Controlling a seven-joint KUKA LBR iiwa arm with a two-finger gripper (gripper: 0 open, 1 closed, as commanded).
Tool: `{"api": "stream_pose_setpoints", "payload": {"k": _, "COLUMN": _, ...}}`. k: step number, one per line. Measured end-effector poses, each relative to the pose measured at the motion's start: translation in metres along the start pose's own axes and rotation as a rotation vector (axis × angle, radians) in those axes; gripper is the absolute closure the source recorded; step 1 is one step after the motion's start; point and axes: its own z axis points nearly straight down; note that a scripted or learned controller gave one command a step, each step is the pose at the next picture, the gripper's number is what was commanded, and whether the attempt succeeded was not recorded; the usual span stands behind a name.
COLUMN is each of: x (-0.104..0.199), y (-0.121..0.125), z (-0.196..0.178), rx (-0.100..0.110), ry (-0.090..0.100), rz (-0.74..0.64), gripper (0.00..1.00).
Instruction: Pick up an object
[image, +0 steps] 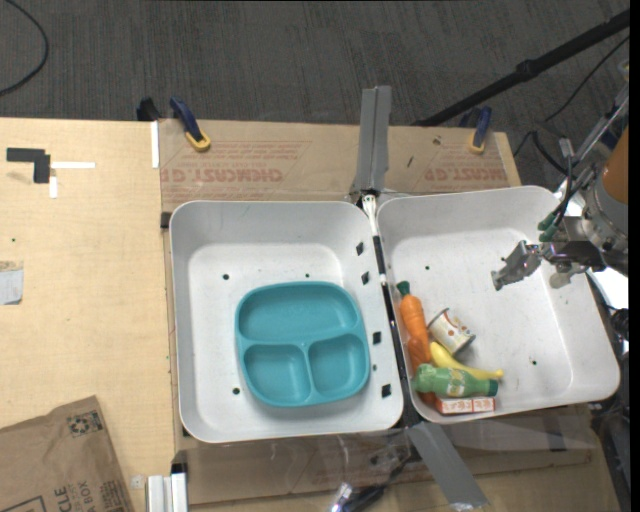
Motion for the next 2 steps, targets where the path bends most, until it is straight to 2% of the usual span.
{"api": "stream_pose_setpoints", "payload": {"k": 1, "x": 0.035, "y": -0.031, "z": 0.096, "rx": 0.001, "ry": 0.001, "rz": 0.018, "gripper": 0.00}}
{"api": "stream_pose_setpoints", "payload": {"k": 2, "x": 0.005, "y": 0.009, "z": 0.174, "rx": -0.007, "ry": 0.001, "rz": -0.127, "gripper": 0.00}}
